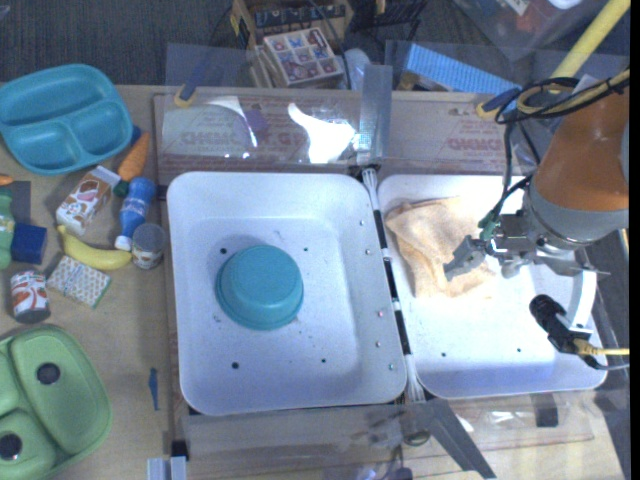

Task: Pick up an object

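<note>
Wooden bench with two white bins side by side. Left bin: teal bowl, upside down, near centre. Right bin: tan cloth at far left, gripper just over its right edge. Grip state: cannot tell.

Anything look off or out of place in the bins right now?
Mostly tidy. The teal bowl sits upside down in the left bin. In the right bin, the tan cloth lies crumpled against the left wall, with the gripper at its edge.
</note>
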Robot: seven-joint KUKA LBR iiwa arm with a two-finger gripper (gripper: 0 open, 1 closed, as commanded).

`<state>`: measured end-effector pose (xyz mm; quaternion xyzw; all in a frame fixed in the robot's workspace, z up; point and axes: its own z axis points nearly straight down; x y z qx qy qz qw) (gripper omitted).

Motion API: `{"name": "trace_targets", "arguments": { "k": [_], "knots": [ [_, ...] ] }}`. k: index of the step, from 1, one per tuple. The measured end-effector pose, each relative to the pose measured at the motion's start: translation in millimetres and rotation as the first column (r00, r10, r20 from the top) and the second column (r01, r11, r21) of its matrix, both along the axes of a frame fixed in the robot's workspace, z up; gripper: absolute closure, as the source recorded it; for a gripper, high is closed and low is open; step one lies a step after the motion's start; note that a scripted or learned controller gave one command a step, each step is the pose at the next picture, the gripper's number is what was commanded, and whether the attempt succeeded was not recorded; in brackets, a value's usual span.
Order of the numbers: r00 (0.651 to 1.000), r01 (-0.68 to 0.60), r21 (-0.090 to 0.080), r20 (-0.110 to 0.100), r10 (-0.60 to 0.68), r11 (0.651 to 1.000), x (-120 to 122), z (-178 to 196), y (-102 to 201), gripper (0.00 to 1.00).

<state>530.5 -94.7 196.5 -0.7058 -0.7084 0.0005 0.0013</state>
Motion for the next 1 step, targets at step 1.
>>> {"name": "trace_targets", "arguments": {
  "k": [1],
  "knots": [
    [0.999,0.038,0.0,0.0,-0.038,0.999,34.5,-89.4,2.6,0.0]
  ]
}}
